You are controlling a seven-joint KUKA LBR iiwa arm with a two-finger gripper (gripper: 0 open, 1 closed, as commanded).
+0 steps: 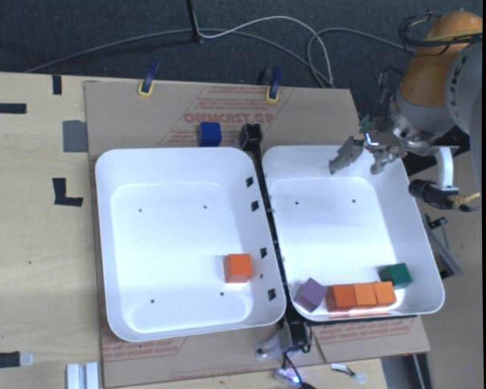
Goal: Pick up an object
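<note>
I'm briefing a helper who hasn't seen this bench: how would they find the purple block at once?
Go to the right bin of the two white ones and look along its near edge. A row of blocks lies there; the purple block is at its left end, beside the divider. Its neighbours are orange blocks and a green block.

Bright even overhead light, mild glare on white bins [178,168], soft focus.

Two bins sit side by side on a cardboard sheet [227,116]. The left bin [113,217] holds one cube [238,267] near its front right. The right bin [413,217] holds four blocks [356,296] along its front wall. The gripper [361,159] hangs over its rear edge.
</note>
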